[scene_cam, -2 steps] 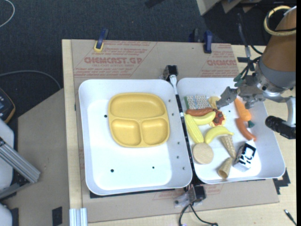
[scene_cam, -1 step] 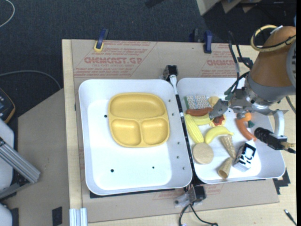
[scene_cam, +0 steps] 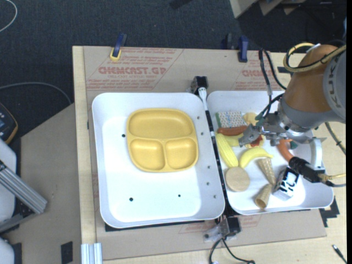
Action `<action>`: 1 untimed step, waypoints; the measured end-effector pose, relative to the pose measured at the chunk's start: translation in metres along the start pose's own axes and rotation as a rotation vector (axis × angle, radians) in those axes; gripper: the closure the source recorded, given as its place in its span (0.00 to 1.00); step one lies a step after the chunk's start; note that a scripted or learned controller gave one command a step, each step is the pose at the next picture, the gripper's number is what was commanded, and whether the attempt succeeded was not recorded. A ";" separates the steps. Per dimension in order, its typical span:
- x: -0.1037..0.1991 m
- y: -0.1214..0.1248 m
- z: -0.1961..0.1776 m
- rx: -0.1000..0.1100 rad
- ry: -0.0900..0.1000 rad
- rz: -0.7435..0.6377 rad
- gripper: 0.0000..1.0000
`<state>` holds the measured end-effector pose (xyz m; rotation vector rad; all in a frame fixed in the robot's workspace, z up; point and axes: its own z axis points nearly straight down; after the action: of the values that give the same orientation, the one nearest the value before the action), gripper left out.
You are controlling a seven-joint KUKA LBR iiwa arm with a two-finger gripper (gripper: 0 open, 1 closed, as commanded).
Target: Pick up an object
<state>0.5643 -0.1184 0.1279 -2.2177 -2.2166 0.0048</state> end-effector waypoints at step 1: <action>0.001 0.000 0.046 -0.001 0.000 0.000 0.00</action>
<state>0.5636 -0.1176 0.0821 -2.2180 -2.2170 0.0042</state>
